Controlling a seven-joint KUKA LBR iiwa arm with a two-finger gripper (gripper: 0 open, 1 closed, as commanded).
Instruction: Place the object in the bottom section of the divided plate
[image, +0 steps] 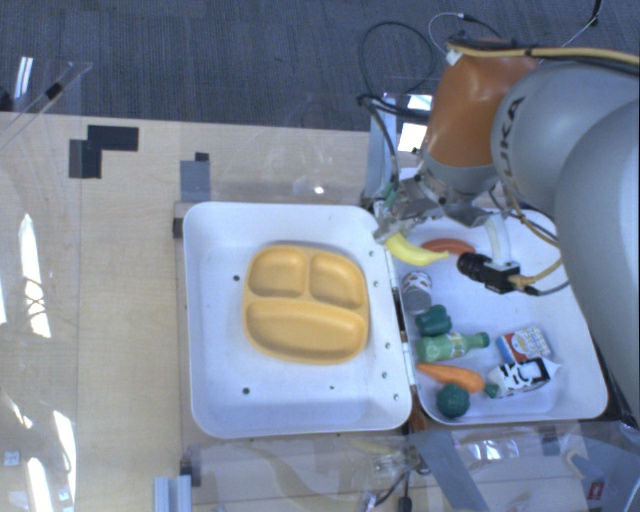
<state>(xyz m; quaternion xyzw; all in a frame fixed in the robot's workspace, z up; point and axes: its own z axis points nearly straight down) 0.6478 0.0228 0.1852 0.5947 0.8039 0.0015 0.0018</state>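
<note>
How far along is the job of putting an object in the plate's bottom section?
Done: nothing; the yellow divided plate in the left bin holds no object. In hand: the hand sits at the banana in the right bin; grip unclear. Left: lift, carry, place.

Divided plate (305, 305) in left bin (215, 390); banana (415, 251) right.

Grey arm (580, 150), orange band (465, 110), black cables (400, 40)

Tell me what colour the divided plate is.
Yellow; the plate shows best in the camera view, in the left bin.
</note>
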